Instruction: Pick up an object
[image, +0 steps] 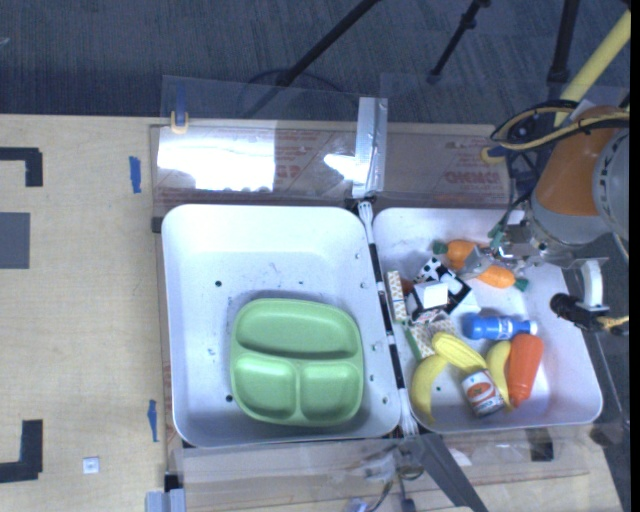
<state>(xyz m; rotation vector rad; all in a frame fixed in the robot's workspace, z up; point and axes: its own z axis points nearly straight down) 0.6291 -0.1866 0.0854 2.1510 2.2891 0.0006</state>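
The right bin (585, 395) holds a heap of small things: a blue bottle (493, 327), a yellow banana (432, 378), an orange carrot (523, 367), a small can with a red label (483, 392), a black and white box (437, 290) and two small orange pieces (460, 253) (497, 279). My gripper (516, 247) hangs over the far right part of this bin, right above the orange piece with a green end. The grey arm with its orange band (572, 180) comes in from the upper right.
The left bin (200, 250) holds a green divided plate (297, 360) in its near half. A clear panel and a metal bracket (368, 150) stand behind the bins. A black part (575, 312) sticks over the right bin's right wall.
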